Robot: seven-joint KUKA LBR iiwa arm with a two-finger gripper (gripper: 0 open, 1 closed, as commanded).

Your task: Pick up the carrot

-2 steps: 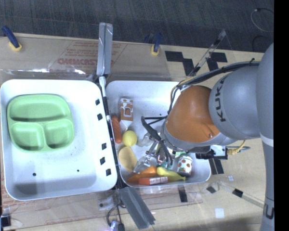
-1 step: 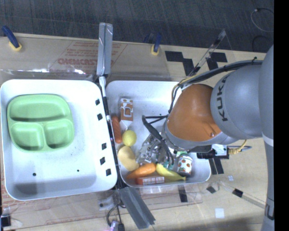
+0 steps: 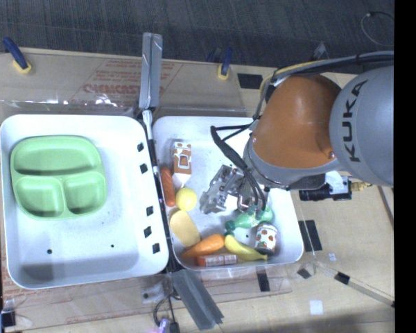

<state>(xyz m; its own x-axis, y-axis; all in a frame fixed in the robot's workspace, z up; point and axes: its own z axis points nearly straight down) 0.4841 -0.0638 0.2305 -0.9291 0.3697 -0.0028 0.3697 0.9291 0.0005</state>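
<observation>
Tool point(image 3: 225, 189) hovers in right bin point(image 3: 194, 127), finger state unclear; one tapered orange carrot point(image 3: 204, 245), one banana point(image 3: 243, 248), one green tray point(image 3: 55, 175).

Even overhead light, soft shadows inside the white bins point(image 3: 76, 269) (left one mildly glaring), slightly grainy.

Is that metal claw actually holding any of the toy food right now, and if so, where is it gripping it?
Nothing is held: the gripper hangs over bare bin floor, and the carrot lies apart.
</observation>
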